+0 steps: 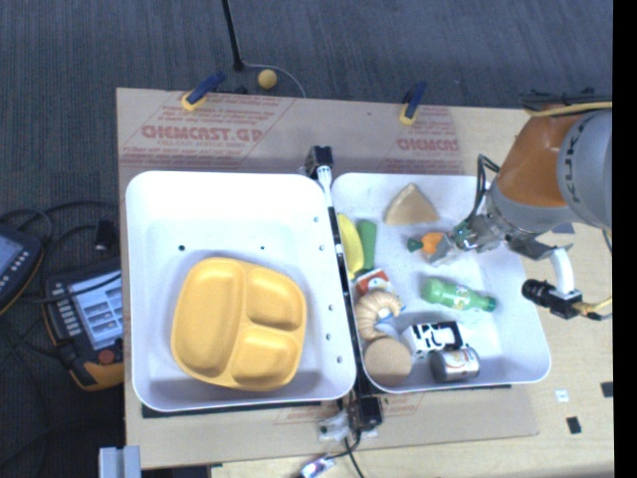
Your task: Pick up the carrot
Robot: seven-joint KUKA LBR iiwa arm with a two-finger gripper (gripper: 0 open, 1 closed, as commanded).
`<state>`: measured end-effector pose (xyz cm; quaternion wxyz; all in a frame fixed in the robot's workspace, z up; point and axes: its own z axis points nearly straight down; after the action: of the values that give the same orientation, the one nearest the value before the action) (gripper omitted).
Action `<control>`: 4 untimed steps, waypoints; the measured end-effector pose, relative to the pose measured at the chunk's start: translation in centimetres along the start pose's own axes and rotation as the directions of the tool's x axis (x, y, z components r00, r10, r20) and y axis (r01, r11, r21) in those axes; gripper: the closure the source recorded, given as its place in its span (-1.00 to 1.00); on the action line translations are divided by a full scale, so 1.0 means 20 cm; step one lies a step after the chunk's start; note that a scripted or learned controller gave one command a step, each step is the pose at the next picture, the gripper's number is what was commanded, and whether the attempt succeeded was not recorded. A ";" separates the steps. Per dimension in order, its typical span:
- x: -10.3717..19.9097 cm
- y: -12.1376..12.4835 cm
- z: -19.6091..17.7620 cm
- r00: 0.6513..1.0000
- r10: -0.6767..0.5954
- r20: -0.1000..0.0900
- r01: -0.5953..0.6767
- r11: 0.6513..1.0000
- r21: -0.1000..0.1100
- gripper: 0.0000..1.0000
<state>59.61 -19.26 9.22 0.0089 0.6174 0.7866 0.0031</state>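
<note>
I see the carrot (430,242), small and orange with a bit of green at its left end, lying in the upper middle of the right bin (528,352), just below a tan wedge of bread (412,206). The gripper (460,241) sits right beside the carrot on its right, low over the bin floor and reaching in from the right; I cannot tell from here whether it touches the carrot, and its state is not something I can make out. Below the carrot lies a green bottle (456,296) on its side. Toward the bin's left wall I see a yellow banana (349,245) and a green pepper (367,243) side by side, with a cluster of round tan items (383,332) beneath them and a dark can (454,363) near the bottom edge. The left bin (149,207) holds a yellow divided tray (239,322), well apart from the carrot.
</note>
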 end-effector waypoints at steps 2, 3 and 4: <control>0.64 -0.06 -0.47 0.864 0.503 0.002 -0.503 0.864 0.021 1.00; 0.55 -0.29 -0.56 0.914 0.405 0.000 -0.405 0.914 0.023 1.00; 0.28 -0.19 -0.70 0.852 0.523 0.003 -0.523 0.852 0.021 1.00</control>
<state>54.24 -14.61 23.05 0.0001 0.8079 0.5893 -0.0022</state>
